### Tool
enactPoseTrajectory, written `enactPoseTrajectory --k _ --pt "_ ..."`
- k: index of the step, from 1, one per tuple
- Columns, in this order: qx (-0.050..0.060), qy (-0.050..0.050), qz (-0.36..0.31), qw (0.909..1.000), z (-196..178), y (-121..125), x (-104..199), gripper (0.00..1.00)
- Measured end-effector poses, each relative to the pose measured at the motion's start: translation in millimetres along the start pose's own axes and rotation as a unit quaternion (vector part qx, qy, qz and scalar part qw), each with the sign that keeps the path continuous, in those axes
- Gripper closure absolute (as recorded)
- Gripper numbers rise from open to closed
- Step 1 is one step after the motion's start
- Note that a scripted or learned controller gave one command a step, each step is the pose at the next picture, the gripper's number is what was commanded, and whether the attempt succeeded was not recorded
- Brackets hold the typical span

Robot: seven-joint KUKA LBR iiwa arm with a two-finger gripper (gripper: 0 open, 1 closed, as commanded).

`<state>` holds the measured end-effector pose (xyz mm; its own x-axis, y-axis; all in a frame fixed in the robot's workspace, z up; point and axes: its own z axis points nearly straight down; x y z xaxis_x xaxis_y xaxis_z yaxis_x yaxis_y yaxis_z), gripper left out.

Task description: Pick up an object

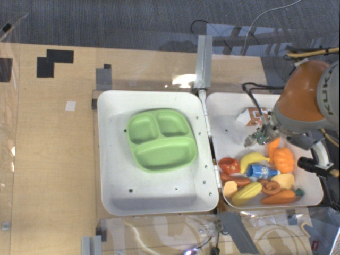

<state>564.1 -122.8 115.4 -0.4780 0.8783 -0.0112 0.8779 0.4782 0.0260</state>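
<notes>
On the left part of the bench (48, 158) there are a few black marks near the far edge and a small pale square of tape closer in. Next comes the left bin (114, 195), and in it lies a green divided plate (161, 139), sitting a little toward the far right corner of that bin, with two small compartments on its far side and one long one on the near side. A metal strip (202, 62) runs from the bench's far edge down to where the two bins meet. The right bin (226, 116) holds a heap of toy food crowded into its near half: a red tomato (229, 165) against the left wall, a yellow banana (253, 159) just right of it, a blue packet (262, 171) touching the banana, a yellow corn cob (247, 193) along the near edge, an orange carrot (278, 197) toward the near right corner, and an orange pumpkin (283, 159) near the right wall. A white card with a brown print (254, 116) lies apart in the far half of the bin. The gripper (260, 136) hangs over the middle of this bin, just above the banana and pumpkin, beneath the arm's orange band (302, 92). I cannot tell how its jaws stand or whether anything sits between them.
</notes>
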Motion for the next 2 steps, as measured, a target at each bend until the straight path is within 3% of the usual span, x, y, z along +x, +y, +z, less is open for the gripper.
enactPoseTrajectory --k 1,2 --pt "0.011 0.002 0.166 0.9861 15 15 -16 1.00" --pt "0.012 0.000 0.315 0.9489 25 41 -41 1.00"
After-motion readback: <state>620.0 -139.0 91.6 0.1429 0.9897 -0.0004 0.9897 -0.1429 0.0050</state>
